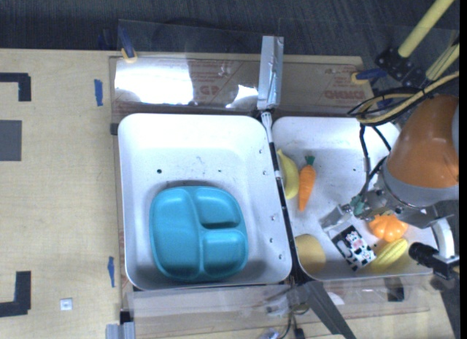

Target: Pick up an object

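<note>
reaching in from the right, the grey arm (427,162) with its orange band is hanging over the right bin (328,130), and the gripper (355,210) is sitting low among the things at that bin's near right corner. whether it is gripping anything i cannot tell, since its tip is blurring into the clutter.

lying just beside the gripper are a small black-and-white block (353,247), an orange lump (387,226) and a yellow piece (390,253), all crowding together. a carrot (306,184) with a green top is lying further left in the same bin, touching a banana (290,175) that is resting against the bin's left wall. a tan rounded thing (309,251) is sitting at the near left corner.

occupying the left bin (146,141) is a blue divided tray (198,231), lying flat toward the near side.

reddish printing is showing on the cardboard (321,82) behind the bins, but it is too blurred to read.
</note>
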### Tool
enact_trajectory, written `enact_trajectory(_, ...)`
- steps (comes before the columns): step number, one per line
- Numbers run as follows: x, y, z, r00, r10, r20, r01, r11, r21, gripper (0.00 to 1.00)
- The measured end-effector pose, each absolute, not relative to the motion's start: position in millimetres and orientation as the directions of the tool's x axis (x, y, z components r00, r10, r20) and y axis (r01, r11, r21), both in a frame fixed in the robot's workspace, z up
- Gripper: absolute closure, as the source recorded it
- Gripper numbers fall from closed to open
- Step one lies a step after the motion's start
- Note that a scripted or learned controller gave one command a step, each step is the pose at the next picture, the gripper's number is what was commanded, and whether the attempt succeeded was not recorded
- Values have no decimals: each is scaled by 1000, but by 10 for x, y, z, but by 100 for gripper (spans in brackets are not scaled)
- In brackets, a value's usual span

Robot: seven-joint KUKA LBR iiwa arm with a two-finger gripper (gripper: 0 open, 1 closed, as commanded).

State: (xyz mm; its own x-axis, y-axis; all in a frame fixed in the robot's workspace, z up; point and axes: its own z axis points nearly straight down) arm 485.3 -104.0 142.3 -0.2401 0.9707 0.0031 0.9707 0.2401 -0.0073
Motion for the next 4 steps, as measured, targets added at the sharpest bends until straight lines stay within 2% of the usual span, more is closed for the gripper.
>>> enact_trajectory(1,4797,-1050,868,-406,914,1,914,406,1,0)
enact_trajectory(2,4990,-248,1843,-402,915,1,915,402,1,0)
enact_trajectory(3,4798,-497,2506,-374,927,0,927,374,-1,0)
enact_trajectory(4,4926,-719,1808,-435,900,5,900,435,-8,0)
